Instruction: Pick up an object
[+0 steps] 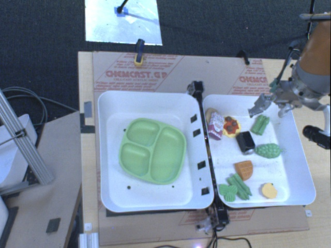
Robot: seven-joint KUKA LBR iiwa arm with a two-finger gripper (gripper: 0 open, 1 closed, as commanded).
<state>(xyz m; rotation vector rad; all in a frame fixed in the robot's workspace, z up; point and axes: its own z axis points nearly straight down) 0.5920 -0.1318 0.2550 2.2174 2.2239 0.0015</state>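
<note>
Bench (printed board) holds 2 bins; dark carpet around.

Light falls evenly from above, bright and cool. The two white bins look nearly washed out, their walls showing only faint grey shading. Up and left of the bins, a silver sheet shines with patchy glare. The dark carpet around it stays dim and grainy. Overall focus is soft, with small details smeared.
</note>
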